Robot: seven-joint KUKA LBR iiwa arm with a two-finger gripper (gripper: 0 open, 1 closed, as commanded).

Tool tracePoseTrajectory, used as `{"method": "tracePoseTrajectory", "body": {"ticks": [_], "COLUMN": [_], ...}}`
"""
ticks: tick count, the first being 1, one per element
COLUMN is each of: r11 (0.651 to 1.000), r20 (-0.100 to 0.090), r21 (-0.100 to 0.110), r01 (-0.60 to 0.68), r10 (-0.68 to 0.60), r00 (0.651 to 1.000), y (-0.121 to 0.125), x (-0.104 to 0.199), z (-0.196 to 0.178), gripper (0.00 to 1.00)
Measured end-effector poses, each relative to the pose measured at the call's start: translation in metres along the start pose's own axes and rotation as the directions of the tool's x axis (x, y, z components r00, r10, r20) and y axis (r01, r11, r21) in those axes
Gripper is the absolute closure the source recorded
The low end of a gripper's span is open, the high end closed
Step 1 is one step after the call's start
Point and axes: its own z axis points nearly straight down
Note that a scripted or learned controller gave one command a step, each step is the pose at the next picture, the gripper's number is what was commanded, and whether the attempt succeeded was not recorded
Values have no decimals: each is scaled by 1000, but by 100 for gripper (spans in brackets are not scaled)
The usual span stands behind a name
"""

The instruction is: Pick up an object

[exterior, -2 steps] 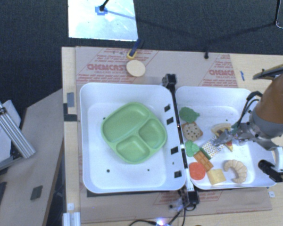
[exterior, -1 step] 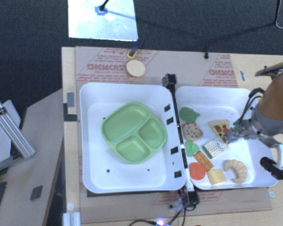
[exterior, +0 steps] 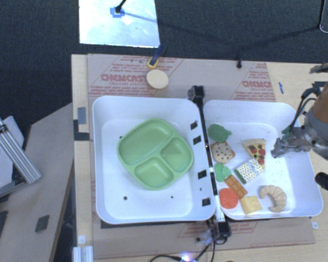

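Note:
The right white bin [exterior: 295, 119] holds several toy foods: a green leafy piece [exterior: 218, 131], a cookie [exterior: 222, 152], a pizza slice [exterior: 256, 148], a patterned block [exterior: 249, 170], a red round piece [exterior: 228, 198], a yellow cheese cube [exterior: 251, 204] and a croissant [exterior: 274, 196]. My gripper [exterior: 280, 149] hangs over the bin's right side, just right of the pizza slice, with nothing visibly between its fingers.
The left white bin [exterior: 106, 201] holds a green divided plate [exterior: 154, 153]. A round wooden disc [exterior: 157, 79] lies on the cardboard behind the bins. A black divider [exterior: 205, 152] with clips runs between the bins. The arm [exterior: 323, 124] enters from the right.

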Motion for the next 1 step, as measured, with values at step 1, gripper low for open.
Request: {"method": "tracePoseTrajectory", "body": {"ticks": [1], "r11": [1000], "r20": [0], "r21": [-1], "r01": [1], "r10": [-1], "r00": [1000], "y": [2], "x": [-1], "z": [-54], "gripper": [100]}}
